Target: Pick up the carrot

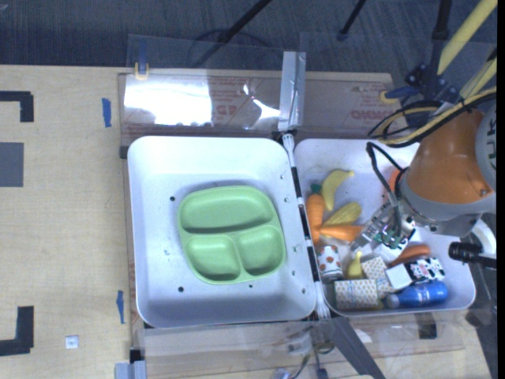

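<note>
Here the gripper (382,234) hangs low over the right bin (465,297), and the carrot (342,232) lies just beside it toward the left bin (150,164), its long axis running roughly side to side with one end pointing at the tool. How the tool is set cannot be made out from this slant, and nothing can be seen caught in it. A second orange piece (315,213) stands upright along the bin's left wall, touching the carrot's far end, so the target is hemmed from that side. Two yellow bananas (339,181) crowd in from behind, one lying right along the carrot's upper edge. In front sit a small can (328,259), a patterned box (357,293) and a blue bottle (418,295). I judge a short shift leftward is needed, with the bananas likeliest to foul the closing. The green divided plate (231,231) rests in the left bin, well apart
</note>
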Action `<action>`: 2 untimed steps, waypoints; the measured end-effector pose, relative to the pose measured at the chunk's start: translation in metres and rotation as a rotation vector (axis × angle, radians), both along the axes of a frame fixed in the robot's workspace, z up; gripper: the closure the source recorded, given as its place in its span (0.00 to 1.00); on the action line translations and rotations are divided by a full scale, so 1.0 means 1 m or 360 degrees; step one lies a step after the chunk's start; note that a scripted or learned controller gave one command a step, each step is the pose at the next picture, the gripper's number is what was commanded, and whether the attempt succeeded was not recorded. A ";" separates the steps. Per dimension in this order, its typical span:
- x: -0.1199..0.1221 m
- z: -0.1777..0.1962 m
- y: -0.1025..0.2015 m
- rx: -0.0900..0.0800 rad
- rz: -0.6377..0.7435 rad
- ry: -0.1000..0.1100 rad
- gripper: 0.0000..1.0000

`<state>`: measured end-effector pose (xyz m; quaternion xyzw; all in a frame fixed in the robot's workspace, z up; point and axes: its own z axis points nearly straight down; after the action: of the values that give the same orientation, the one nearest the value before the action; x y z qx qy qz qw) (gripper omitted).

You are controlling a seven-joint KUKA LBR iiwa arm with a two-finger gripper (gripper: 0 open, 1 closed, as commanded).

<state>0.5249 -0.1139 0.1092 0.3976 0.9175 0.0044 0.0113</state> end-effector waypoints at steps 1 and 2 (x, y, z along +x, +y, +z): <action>0.000 0.000 0.000 0.0000 0.0000 0.0001 0.00; 0.038 -0.022 0.005 0.0000 -0.0057 0.0028 0.00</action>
<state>0.5633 -0.1086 0.0873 0.4139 0.9103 0.0006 0.0032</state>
